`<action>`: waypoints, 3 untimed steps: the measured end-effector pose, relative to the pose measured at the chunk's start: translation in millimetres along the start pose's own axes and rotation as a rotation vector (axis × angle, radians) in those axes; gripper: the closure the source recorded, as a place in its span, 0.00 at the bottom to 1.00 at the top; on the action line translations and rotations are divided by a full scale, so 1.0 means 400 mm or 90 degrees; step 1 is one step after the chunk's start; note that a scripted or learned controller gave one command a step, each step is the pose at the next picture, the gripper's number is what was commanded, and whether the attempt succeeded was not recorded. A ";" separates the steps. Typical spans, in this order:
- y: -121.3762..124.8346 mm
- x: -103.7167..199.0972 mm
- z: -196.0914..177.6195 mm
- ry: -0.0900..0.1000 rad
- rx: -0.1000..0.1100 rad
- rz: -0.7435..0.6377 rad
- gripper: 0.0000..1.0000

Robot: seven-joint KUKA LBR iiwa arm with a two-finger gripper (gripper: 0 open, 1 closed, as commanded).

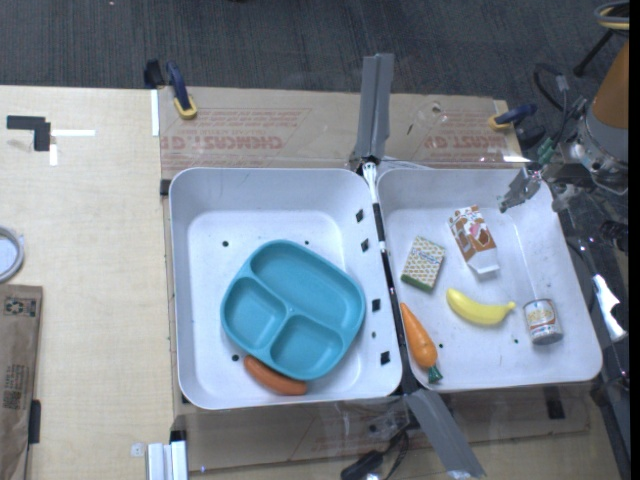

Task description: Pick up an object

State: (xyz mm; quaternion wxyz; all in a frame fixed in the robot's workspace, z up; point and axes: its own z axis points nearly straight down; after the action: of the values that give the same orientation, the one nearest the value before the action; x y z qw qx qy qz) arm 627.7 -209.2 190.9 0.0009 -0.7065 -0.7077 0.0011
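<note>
The right bin (560, 368) holds a small red-and-white carton (472, 238), a green and yellow box (424, 263), a banana (480, 308), a small can (543, 321) lying near the right wall, and a carrot (420, 340) along the left wall. In the left bin (190, 268) a blue divided plate (292, 310) lies over part of an orange sausage (275, 376). My gripper (520, 190) hangs over the right bin's far right corner, up and right of the carton, touching none of the objects.
A grey upright post (376, 108) stands behind the seam between the bins. Clamps (180, 90) sit on the cardboard backing behind the bins. Cables and arm hardware (590, 178) crowd the right edge. A tape roll (8, 256) lies at far left.
</note>
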 end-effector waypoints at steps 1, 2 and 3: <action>0.042 0.044 0.185 -0.004 -0.014 -0.052 0.00; 0.079 0.093 0.210 -0.002 -0.014 0.129 0.00; -0.024 0.261 0.244 0.000 -0.004 0.141 0.00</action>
State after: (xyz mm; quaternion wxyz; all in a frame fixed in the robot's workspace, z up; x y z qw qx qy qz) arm 617.8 -104.8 93.4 -0.0014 -0.7806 -0.6251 -0.0009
